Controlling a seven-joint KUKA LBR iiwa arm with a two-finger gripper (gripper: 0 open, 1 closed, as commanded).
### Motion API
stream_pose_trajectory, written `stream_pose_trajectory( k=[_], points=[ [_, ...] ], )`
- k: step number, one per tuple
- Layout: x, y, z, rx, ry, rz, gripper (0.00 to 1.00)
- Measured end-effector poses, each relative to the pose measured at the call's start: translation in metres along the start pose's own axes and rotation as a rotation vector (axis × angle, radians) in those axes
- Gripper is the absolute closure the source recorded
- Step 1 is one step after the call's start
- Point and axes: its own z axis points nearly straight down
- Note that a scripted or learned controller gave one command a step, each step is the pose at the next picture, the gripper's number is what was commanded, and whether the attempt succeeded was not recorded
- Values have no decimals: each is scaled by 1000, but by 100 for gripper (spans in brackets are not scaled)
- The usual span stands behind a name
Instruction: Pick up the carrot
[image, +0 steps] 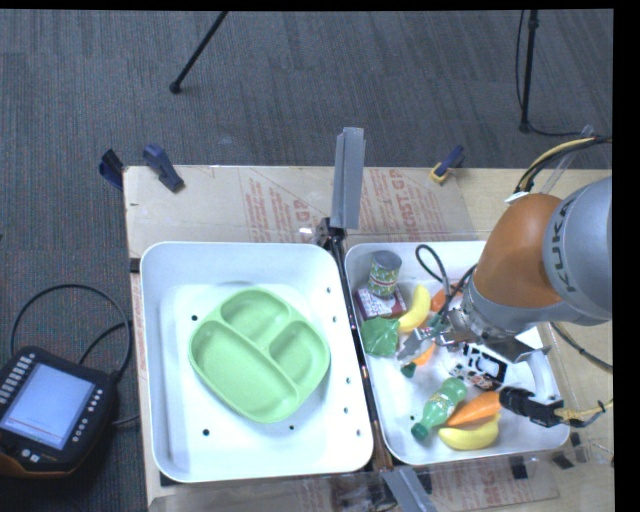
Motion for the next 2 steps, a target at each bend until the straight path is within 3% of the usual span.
stream_pose_trajectory(
  k=[1, 2],
  points=[
    [-23, 33, -68, 5, 1, -23, 0],
    [-39, 17, 15, 5, 2, -73, 0]
  ],
)
